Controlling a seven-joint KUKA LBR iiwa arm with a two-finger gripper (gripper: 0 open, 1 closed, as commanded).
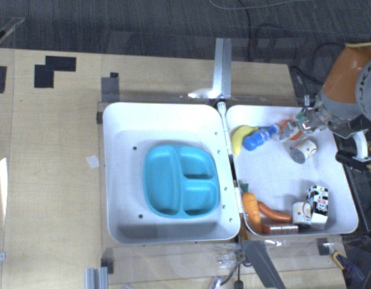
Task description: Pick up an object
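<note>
The gripper (pixel 300 127) hovers over a grey cup (pixel 303 149) — finger state unclear — and should centre before descending.

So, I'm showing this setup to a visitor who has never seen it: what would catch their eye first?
Most likely the bright blue divided tray, lying alone in the left bin. Next, the cluster in the right bin: a yellow banana beside a blue bottle near the divider, and an orange carrot along the front edge. The arm's orange band stands out at the right, with the gripper over that bin's far side.
</note>
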